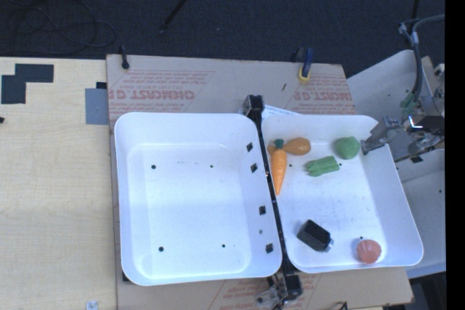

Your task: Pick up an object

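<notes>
Carrot (278,169) in right bin (407,218): prob. light, stiff, smooth plastic; best pinched across mid-body. Gripper (374,137) at bin edge; jaw state can't be told.

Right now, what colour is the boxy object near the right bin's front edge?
Black, seen in the camera view.

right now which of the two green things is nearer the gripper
The rounder green one at the right bin's far right edge, just beside the gripper. The long green one lies further left, toward the carrot.
</notes>
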Controlling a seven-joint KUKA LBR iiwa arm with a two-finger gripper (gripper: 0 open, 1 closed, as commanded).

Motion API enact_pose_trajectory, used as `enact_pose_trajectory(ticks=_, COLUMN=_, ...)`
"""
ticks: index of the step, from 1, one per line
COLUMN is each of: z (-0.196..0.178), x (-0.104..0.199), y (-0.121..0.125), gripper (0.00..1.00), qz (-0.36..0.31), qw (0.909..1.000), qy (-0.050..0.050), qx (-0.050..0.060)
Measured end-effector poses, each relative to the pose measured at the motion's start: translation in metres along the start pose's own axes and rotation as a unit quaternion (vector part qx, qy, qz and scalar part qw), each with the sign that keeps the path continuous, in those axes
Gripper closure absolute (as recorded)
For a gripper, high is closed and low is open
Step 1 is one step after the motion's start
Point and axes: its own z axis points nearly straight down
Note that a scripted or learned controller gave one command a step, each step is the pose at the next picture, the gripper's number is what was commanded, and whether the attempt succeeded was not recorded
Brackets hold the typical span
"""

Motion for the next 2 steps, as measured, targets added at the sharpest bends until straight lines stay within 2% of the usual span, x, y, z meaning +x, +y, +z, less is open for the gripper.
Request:
enact_pose_trajectory(ticks=1, z=-0.094, x=0.1281, y=-0.0133, gripper=0.0, qz=-0.006, qw=1.0, qy=0.003, qx=0.001)
enact_pose_trajectory(ticks=2, z=-0.0976, x=0.1225, y=-0.0128, gripper=1.0, qz=-0.002, qw=1.0, qy=0.001, qx=0.007)
